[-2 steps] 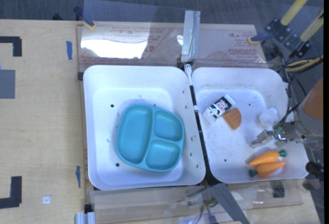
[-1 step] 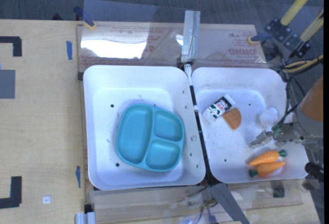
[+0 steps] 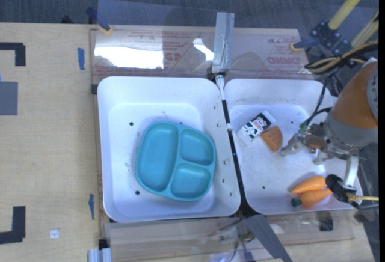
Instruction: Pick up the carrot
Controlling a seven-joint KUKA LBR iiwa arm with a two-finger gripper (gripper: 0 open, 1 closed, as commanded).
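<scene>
Two white bins side by side. The carrot (image 3: 311, 190) lies flat in the right bin (image 3: 264, 185), near its front right corner, green stub pointing left. The gripper (image 3: 307, 151) sits over the same bin, just behind the carrot in the view and not touching it. Its claw looks released: fingers (image 3: 292, 146) spread apart with nothing between them. Just left of it are an orange-brown wedge (image 3: 274, 139) and a small black-and-white carton (image 3: 257, 127), close together. The left bin (image 3: 114, 134) holds a teal divided plate (image 3: 175, 160).
</scene>
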